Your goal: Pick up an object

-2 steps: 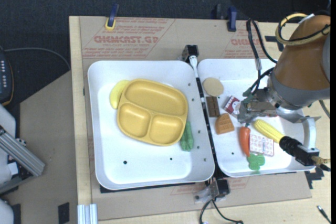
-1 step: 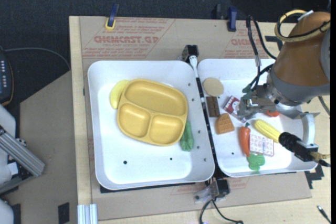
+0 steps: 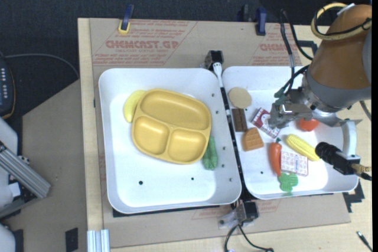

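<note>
You saw two white bins (image 3: 118,174) of smooth, slightly glossy plastic, and a yellow divided plate (image 3: 171,125) of smooth matt plastic. The table (image 3: 88,56) looked like brown cardboard with printed lettering. The arm's orange band (image 3: 348,26) shone glossy; the gripper (image 3: 282,115) looked metallic.

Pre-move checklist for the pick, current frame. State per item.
1. Pincer over the right bin, above the toys: ok.
2. A thing seen held in the pincer: cannot tell; the arm hides that spot.
3. Targets within reach in the right bin: ok. Carrot, corn cob, brown bar and bread slice lie apart from each other.
4. Red-and-white packet right beside the pincer, partly covered by it: contact cannot tell.
5. Yellow divided plate with banana in the left bin, away from the arm: ok.
6. Cable and black fitting hang over the right bin's edge, near the corn cob: not ok, snag risk.
</note>
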